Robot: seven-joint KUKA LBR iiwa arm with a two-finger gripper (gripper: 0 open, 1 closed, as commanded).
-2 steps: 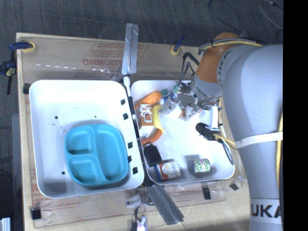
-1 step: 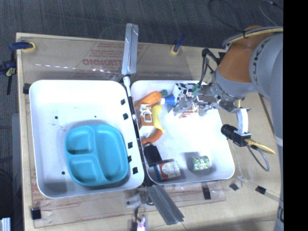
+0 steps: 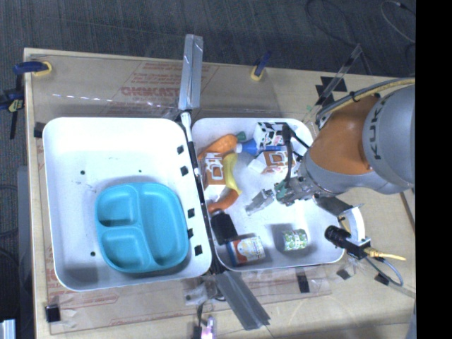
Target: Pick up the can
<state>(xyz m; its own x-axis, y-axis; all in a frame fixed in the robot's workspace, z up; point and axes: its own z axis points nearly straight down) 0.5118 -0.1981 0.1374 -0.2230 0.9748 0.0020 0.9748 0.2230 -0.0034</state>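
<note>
A small silvery can with green markings point(image 3: 292, 240) lies on its side near the front edge of the right bin point(image 3: 321, 256). A second can with a red and orange label point(image 3: 245, 248) lies to its left at the bin's front. My gripper point(image 3: 260, 200) hangs over the middle of the right bin, behind both cans and apart from them. Its fingers look open, with nothing between them.
The right bin also holds a carrot point(image 3: 222, 145), a banana point(image 3: 231, 171), a black block point(image 3: 223, 226), a small carton point(image 3: 274, 161) and a black-and-white box point(image 3: 270, 134). A blue divided tray point(image 3: 141, 224) lies in the left bin point(image 3: 70, 161).
</note>
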